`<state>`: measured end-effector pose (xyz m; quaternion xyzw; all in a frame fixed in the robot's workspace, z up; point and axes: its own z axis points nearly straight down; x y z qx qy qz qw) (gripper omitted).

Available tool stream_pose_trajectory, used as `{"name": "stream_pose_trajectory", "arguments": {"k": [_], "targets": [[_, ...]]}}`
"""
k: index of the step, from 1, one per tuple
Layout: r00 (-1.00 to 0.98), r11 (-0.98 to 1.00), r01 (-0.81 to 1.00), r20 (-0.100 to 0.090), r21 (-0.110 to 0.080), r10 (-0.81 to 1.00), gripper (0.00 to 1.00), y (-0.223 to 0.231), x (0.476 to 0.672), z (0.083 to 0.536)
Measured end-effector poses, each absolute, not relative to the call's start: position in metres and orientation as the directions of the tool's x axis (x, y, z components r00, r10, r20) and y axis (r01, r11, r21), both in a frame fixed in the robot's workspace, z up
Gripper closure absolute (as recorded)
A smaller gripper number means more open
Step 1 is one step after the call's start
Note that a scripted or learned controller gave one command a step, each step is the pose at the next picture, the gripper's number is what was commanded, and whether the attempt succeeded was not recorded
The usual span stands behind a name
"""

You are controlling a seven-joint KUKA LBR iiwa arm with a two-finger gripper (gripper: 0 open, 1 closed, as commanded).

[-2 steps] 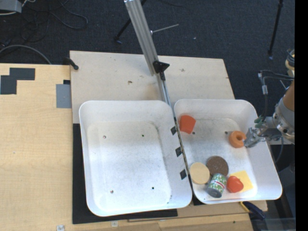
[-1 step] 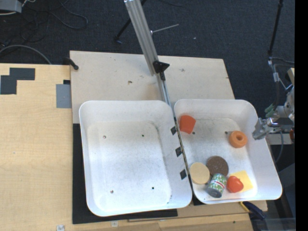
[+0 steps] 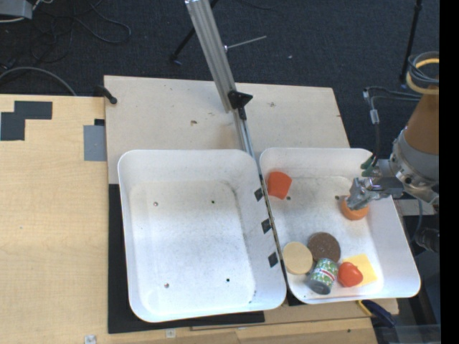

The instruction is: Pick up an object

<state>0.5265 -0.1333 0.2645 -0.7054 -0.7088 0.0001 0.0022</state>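
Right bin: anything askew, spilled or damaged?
Nothing stands out. The right bin holds an orange cup lying alone and a cluster of small items near its front; the gripper is over an orange object.

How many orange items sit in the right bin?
2: an orange cup near the bin's upper left, and an orange piece by the right wall under the claw, partly hidden.

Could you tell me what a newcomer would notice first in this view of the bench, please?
Most likely the grey arm's two-finger gripper, low over a small orange object near the right-hand shallow white bin's right wall. Next, the bright orange cup near that bin's left wall, and the cluster at its near end: a tan disc, a brown disc, a green-labelled can, and a red piece on a yellow block.
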Motion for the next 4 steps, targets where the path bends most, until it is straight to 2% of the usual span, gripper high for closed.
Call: {"name": "stream_pose_trajectory", "arguments": {"k": [1, 2, 3, 4], "targets": [[-0.004, 0.004, 1.000, 0.003, -0.003, 1.000, 1.00, -0.085, 0.523, 0.267], [-0.004, 0.004, 1.000, 0.003, -0.006, 1.000, 1.00, -0.029, 0.517, 0.249], [-0.005, 0.005, 1.000, 0.002, -0.007, 1.000, 1.00, 0.025, 0.522, 0.238], [-0.004, 0.004, 1.000, 0.000, -0.004, 1.000, 1.00, 0.073, 0.516, 0.244]]}}
